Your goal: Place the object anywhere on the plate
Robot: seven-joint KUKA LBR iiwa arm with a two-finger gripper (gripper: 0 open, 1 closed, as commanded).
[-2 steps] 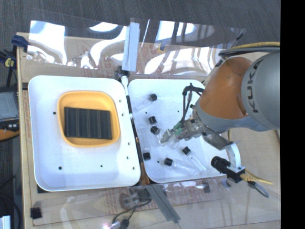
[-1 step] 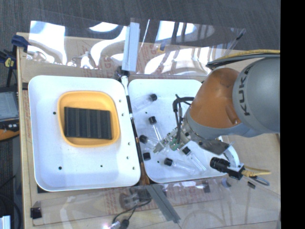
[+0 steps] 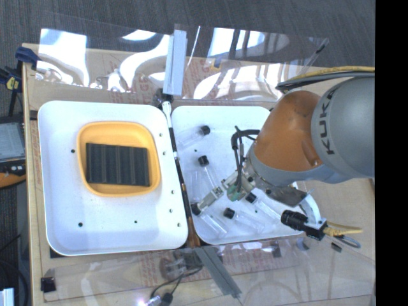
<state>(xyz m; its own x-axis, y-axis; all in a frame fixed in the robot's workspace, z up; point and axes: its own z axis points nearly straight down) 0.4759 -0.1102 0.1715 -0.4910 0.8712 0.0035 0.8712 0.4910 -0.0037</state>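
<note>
You are looking at the left bin [image 3: 57, 171], where the yellow plate [image 3: 118, 159] is sitting left of centre, a dark ribbed insert [image 3: 118, 164] covering its middle and white floor lying open around it. In the right bin [image 3: 191, 129], small clear vials with black caps [image 3: 203, 160] are lying scattered and hard to make out. The gripper [image 3: 213, 199] is reaching low over them; I cannot tell its fingers' state. The arm [image 3: 306, 139] is hiding the bin's right side.

A yellow squarish plate [image 3: 118, 160] with a dark ribbed centre lies flat in the left bin [image 3: 64, 228], while small clear black-capped vials [image 3: 203, 160] lie scattered in the right bin [image 3: 217, 116].
</note>
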